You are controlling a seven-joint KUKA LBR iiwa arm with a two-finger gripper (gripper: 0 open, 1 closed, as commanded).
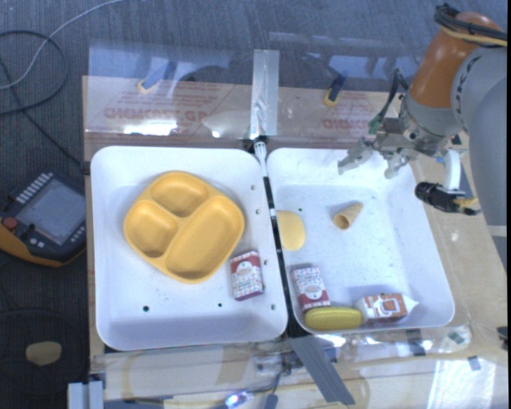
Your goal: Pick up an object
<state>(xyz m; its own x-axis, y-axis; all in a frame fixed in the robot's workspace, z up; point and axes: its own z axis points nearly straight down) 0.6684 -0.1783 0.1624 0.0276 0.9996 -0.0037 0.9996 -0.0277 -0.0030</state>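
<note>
My gripper (370,164) hangs over the far edge of the right bin (426,237), its fingers spread open with nothing between them. A small tan cone (347,216) lies on the bin floor just below it. Along the near wall sit a red can (307,286), a yellow banana-like piece (331,317) and an orange carton (383,307). A pale yellow disc (290,230) leans at the bin's left wall.
The left bin (111,254) holds a yellow divided plate (184,225) and a second red can (246,275). A divider rim (272,228) runs between the bins. A teach pendant (43,220) and cables lie on the floor to the left.
</note>
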